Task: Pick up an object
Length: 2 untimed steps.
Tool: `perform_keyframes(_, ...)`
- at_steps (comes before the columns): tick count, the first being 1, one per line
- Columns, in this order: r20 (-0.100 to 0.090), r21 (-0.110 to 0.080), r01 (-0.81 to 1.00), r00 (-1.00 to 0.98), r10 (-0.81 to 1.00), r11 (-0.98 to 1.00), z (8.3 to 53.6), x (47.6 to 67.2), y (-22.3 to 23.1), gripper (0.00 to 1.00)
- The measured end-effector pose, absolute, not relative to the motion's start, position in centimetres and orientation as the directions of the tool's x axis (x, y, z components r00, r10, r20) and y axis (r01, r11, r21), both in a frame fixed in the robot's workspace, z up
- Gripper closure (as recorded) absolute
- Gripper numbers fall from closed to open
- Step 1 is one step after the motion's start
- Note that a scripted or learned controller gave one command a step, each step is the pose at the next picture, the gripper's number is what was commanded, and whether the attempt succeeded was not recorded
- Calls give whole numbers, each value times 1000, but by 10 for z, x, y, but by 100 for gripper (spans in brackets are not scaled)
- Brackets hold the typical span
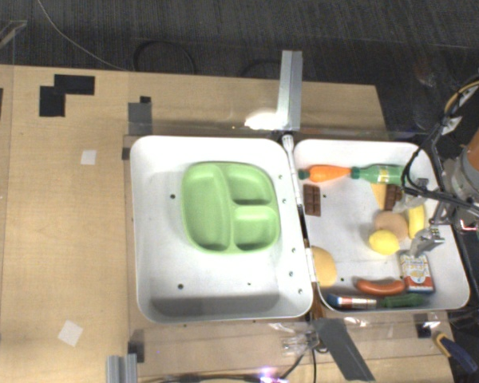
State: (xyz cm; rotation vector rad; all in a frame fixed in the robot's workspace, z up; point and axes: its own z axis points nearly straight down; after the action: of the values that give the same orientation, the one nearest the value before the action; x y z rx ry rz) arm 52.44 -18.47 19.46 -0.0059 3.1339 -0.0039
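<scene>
Overhead slanted view, both bins (144, 238)

No legible text or labels.

You see the bench (56, 238), light wood, bearing two white bins side by side toward its right edge: the left bin (156, 214) and the right bin (343, 222), their rims touching.
</scene>
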Motion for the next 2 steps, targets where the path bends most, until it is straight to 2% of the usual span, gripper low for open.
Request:
perform_keyframes(1,-3,0,-175,-985,-175,985,97,515,-205,0)
perform_keyframes(2,-19,-12,-297,-955,-298,955,91,499,-206,0)
